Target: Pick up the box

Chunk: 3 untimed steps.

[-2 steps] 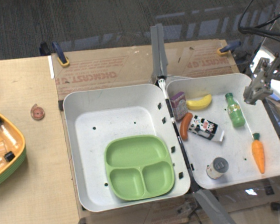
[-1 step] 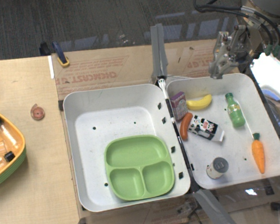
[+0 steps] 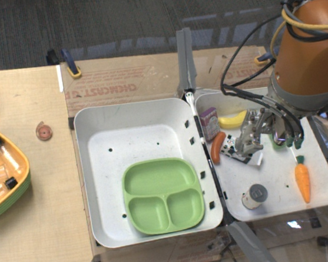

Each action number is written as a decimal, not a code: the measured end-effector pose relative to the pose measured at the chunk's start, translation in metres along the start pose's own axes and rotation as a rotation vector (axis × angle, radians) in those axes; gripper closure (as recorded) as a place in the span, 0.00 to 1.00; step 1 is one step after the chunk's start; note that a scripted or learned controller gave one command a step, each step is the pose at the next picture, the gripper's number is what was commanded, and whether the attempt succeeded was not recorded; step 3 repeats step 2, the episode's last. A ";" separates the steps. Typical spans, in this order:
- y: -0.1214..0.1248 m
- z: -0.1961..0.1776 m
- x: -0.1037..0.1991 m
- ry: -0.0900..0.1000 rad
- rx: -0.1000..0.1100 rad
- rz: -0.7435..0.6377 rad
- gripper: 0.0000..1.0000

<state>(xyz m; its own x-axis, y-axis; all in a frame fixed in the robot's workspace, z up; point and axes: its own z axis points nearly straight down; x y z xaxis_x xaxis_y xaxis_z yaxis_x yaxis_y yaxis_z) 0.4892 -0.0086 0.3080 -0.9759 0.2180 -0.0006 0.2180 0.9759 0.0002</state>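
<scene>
Purple-and-white small carton box (image 3: 209,120): upright at the far left corner of the right white bin (image 3: 323,194), beside a yellow banana (image 3: 233,119) and a red sausage (image 3: 216,147). Grey two-finger gripper (image 3: 250,146): lowered mid-bin, apart from the box; whether its jaws are open or closed cannot be told. Orange carrot (image 3: 302,182) and grey round can (image 3: 256,195): near edge. Green three-compartment plate (image 3: 163,195): left white bin (image 3: 97,165).
</scene>
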 end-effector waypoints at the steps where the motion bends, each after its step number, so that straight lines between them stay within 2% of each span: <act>1: -0.056 -0.068 -0.071 -0.003 0.000 -0.098 1.00; 2: -0.059 0.064 -0.013 0.000 0.000 -0.139 1.00; 3: -0.059 0.064 -0.013 0.000 0.000 -0.139 1.00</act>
